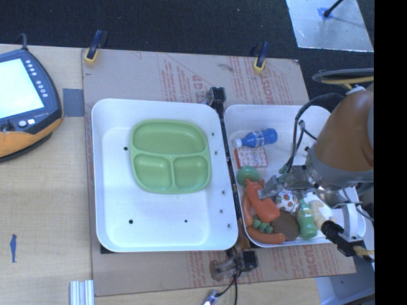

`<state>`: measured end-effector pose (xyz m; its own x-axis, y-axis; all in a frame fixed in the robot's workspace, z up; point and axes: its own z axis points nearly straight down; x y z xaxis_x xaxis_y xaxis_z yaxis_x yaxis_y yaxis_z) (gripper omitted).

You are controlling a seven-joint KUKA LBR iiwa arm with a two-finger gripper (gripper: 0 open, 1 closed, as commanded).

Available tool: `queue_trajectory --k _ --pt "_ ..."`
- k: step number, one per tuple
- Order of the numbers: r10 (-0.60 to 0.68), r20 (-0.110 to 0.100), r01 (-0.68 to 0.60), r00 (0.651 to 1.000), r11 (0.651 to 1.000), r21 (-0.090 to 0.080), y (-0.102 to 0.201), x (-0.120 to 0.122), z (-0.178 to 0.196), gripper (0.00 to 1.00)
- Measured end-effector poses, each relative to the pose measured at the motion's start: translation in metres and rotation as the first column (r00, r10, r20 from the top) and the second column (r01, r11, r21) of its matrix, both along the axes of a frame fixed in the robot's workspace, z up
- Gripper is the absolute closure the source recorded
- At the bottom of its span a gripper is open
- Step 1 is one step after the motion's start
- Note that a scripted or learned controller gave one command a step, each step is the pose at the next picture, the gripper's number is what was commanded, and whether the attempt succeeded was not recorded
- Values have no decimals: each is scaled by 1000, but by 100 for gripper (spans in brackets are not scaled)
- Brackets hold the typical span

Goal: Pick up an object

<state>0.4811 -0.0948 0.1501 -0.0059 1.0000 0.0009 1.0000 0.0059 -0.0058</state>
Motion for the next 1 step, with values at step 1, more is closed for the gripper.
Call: queue_trajectory --k 1 --pt "-4 1 4 1000 1000 -1 -61 76 -59 0"
